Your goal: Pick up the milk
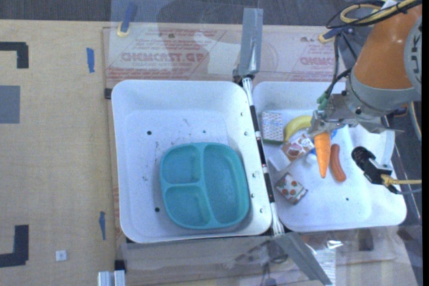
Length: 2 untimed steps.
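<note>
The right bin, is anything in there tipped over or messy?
A bit messy. In the right bin, the small carton lies tipped on its side, another carton is askew beside the banana, and the carrot lies loose. Nothing looks spilled or broken. The gripper hangs above them.

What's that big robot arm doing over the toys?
It is meant to pick up the milk, a small carton lying in the right bin beside a banana, a carrot, a hot dog and a can. The gripper hangs over that pile, close to the milk. The left bin holds a teal divided plate.
</note>
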### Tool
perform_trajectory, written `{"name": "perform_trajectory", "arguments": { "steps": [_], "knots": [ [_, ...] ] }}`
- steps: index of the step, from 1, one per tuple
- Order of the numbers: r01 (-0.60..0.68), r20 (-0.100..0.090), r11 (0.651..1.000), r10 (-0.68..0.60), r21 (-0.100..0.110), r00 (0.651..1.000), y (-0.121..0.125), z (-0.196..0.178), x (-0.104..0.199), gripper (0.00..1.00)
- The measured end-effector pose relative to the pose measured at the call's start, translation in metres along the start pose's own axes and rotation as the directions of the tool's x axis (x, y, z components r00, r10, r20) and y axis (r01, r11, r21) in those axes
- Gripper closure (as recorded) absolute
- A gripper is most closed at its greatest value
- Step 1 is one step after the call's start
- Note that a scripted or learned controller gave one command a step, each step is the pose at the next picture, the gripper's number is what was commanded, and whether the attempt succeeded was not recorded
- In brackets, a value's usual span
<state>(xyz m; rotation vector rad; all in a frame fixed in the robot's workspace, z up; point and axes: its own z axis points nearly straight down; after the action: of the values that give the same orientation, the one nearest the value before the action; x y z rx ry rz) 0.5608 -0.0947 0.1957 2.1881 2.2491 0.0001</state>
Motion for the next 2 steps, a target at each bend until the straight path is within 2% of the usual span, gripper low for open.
{"name": "perform_trajectory", "arguments": {
  "steps": [1,2],
  "knots": [
    [-0.002,0.002,1.000,0.002,-0.003,1.000,0.001,-0.010,-0.002,1.00],
    [-0.072,0.000,0.997,0.072,0.000,0.997,0.013,0.002,-0.008,1.00]
  ]
}}
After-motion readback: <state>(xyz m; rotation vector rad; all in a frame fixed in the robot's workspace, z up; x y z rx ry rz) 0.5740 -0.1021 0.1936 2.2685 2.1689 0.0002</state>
